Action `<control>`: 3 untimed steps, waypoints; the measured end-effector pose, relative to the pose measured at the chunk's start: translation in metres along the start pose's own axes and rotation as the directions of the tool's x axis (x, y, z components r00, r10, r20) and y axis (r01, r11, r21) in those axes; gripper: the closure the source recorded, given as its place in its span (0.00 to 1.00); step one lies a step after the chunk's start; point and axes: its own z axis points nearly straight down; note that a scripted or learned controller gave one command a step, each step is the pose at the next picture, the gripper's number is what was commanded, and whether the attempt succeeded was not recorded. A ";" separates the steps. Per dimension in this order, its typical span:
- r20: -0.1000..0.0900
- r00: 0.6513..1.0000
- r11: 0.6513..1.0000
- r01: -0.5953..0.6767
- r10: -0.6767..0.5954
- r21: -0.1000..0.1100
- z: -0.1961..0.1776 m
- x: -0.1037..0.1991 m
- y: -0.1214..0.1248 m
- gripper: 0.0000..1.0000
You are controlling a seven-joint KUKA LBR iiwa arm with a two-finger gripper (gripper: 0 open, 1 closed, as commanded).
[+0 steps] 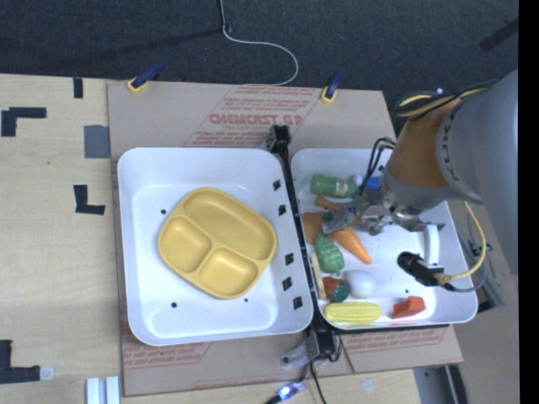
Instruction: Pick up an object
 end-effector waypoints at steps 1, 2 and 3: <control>-0.001 1.000 1.000 0.001 -0.001 -0.002 -0.013 0.000 0.001 1.00; -0.001 1.000 1.000 -0.001 0.001 -0.004 -0.056 -0.001 -0.001 1.00; 0.000 1.000 1.000 0.000 0.000 -0.006 -0.113 -0.006 0.008 1.00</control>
